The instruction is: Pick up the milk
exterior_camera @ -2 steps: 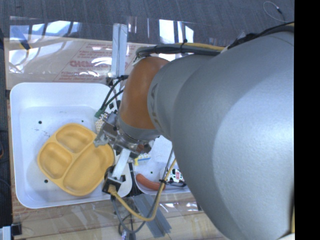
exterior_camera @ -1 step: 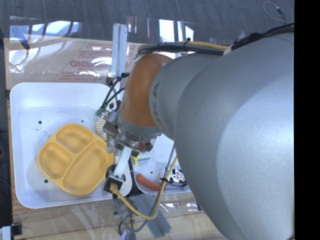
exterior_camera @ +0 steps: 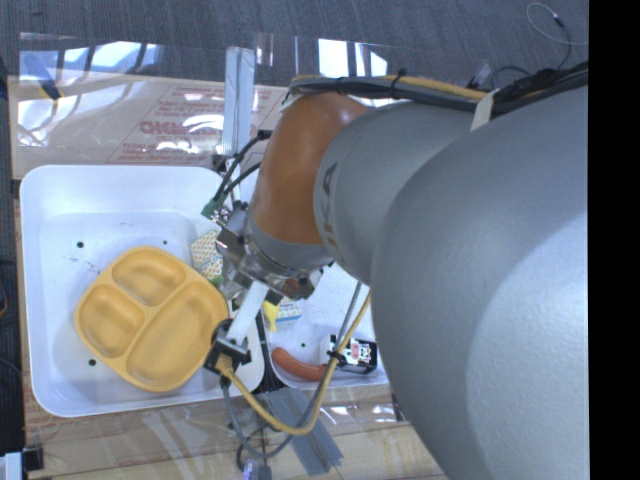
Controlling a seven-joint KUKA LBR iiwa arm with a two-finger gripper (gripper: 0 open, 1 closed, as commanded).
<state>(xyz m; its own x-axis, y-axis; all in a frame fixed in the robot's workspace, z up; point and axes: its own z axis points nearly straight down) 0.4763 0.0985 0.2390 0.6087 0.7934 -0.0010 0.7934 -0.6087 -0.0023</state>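
Jaws hang low over the wall between the two bins, at the near side; how far open they stand I cannot tell, nor whether they touch anything; the arm slants down from the right and covers most of the right bin; the milk, probably the small white carton with blue and yellow print, lies there just under the wrist, so the approach looks aimed at it; a yellow divided plate lies in the left bin.
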